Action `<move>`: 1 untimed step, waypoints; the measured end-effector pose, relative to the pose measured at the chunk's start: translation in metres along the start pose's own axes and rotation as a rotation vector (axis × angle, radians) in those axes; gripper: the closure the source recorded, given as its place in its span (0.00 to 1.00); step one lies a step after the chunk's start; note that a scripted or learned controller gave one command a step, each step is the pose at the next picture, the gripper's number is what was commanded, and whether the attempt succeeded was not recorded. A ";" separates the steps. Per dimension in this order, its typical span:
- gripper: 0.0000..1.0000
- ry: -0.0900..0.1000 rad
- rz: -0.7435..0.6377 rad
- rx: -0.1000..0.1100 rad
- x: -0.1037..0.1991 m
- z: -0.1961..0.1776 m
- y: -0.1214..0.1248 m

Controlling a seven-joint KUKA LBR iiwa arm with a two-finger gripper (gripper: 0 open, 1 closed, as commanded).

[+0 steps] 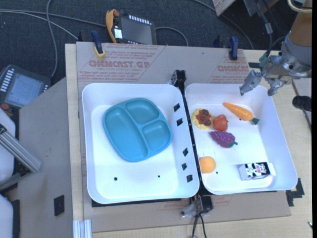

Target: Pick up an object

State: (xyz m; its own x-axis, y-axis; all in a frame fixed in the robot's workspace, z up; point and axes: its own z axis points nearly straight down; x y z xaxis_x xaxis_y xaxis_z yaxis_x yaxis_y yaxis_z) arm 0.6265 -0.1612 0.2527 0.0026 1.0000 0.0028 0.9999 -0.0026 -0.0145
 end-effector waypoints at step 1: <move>0.00 -0.003 -0.003 -0.014 0.001 -0.009 0.002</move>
State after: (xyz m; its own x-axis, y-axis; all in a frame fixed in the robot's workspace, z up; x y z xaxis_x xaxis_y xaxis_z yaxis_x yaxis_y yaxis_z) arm 0.6287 -0.1607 0.2614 -0.0001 1.0000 0.0003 1.0000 0.0001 -0.0005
